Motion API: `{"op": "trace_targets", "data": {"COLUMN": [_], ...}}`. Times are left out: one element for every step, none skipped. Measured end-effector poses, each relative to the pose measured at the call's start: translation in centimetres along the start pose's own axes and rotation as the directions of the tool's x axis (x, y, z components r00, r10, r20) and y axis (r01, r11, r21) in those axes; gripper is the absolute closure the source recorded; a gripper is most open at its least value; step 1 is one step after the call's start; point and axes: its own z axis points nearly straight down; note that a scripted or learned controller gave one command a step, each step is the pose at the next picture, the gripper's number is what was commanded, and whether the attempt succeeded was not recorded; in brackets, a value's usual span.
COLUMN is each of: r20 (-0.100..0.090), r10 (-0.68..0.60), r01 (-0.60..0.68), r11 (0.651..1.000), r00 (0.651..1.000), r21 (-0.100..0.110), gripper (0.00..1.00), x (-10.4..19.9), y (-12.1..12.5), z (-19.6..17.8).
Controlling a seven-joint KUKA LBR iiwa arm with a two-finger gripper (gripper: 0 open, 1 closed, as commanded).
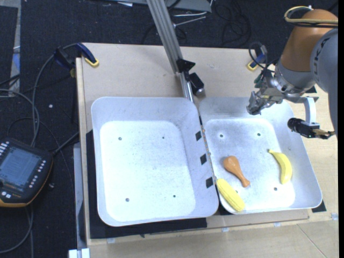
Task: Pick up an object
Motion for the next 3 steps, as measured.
{"op": "trace_targets", "data": {"r20": [0.000, 0.000, -0.002], "r10": [0.001, 0.001, -0.004], "r01": [-0.001, -0.001, 0.004], "r11": [1.000, 1.000, 1.000], "r00": [1.000, 1.000, 1.000], "r21": [0.001, -0.001, 0.005], "gripper": [1.00, 1.00, 1.00], "x": [-0.1, -0.7, 5.2], "y": [-0.7, -0.8, -1.7], "z": [-4.6, -10.8, -10.0]}}
